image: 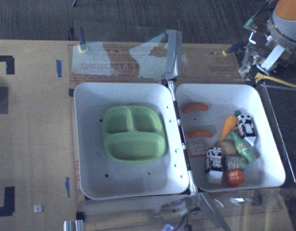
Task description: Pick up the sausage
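Right now the grey arm with its orange band comes in from the right, and its two-finger gripper (254, 65) hangs just past the far right corner of the right-hand shallow white bin (269, 168), over the tan wooden bench (32, 138) rather than over the bin. From where I stand I cannot tell whether the gripper is apart or together; it is too cluttered with brackets and cable to read, and nothing shows in its grasp. Two short reddish-brown sausages lie in the right-hand bin, both near its left wall: the upper sausage (194, 108) sits towards the far side on bare white floor, and the lower sausage (200, 134) lies nearer the middle, just above a small dark-edged card (196, 148). Both are well apart from the gripper. To their right is a crowded heap: an orange toy carrot (228, 125) lying tilted, a black-and-white cow-patterned carton (245, 126) just beside it, a green plastic bottle (244, 147) below that, a second cow-patterned carton (214, 160) near the front, a dark can (233, 163) touching it, and a red tomato (234, 177) at the front. The left-hand shallow white bin (85, 170) holds a green divided plastic plate (133, 133) near its middle. Bits of blue tape (58, 67) are stuck to the bench.
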Available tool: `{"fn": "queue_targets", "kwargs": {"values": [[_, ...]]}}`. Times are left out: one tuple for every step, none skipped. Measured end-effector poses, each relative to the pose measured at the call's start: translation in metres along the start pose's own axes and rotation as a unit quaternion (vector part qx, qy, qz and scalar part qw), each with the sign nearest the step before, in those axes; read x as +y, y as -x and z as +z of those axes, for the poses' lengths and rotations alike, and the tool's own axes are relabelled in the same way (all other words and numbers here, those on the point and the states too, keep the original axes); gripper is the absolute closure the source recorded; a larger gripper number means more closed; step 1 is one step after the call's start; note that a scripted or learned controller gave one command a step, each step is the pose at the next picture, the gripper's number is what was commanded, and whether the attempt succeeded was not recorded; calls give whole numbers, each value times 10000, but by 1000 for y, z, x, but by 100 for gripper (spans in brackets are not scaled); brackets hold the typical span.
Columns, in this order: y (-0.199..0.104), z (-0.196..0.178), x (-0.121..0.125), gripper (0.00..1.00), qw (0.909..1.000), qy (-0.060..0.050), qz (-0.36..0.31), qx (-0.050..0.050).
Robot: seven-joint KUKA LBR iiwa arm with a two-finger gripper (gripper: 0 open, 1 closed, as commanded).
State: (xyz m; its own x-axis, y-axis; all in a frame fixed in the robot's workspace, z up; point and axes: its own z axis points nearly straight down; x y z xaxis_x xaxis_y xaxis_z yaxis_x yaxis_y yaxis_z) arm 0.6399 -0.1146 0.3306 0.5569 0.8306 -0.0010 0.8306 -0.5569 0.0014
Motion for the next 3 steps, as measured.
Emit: {"fn": "queue_targets", "kwargs": {"values": [[65,-64,35,100,9705,-4,2409,0],[6,4,14,100,9654,-26,2606,-5],[-38,60,-42,100,9746,-27,2238,-5]]}}
